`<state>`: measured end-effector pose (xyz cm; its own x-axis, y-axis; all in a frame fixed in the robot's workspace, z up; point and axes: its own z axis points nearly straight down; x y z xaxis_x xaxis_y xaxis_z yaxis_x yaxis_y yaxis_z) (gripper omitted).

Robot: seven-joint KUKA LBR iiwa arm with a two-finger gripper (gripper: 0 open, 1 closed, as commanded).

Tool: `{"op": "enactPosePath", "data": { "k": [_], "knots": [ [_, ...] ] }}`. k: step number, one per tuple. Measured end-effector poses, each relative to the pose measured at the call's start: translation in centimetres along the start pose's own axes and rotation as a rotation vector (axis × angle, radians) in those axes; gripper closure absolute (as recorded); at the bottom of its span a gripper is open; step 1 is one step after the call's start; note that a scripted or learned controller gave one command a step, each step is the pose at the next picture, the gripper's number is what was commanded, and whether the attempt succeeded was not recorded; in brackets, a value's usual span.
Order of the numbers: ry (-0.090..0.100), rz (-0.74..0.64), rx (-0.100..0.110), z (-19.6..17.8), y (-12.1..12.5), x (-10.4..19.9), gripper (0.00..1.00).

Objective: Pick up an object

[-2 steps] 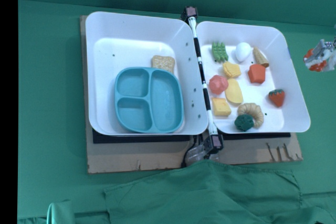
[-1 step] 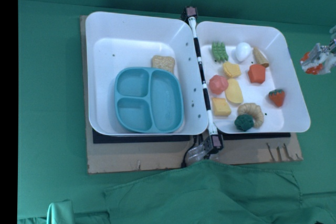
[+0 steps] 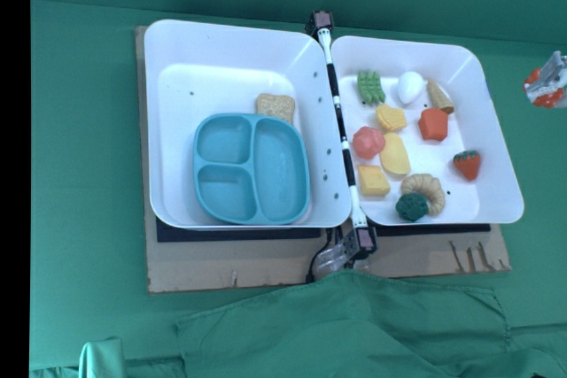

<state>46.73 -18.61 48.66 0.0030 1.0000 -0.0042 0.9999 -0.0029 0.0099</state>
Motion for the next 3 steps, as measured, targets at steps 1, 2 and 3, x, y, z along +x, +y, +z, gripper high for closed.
{"op": "enactPosePath", "data": {
  "k": [1,2,3],
  "knots": [
    [0.003,0.001,0.010,3.5,1.1,-0.1,1.00],
    [0.002,0.002,0.008,5.3,1.1,-0.1,1.00],
    [0.003,0.001,0.007,5.3,-0.1,0.0,1.00]
  ]
}}
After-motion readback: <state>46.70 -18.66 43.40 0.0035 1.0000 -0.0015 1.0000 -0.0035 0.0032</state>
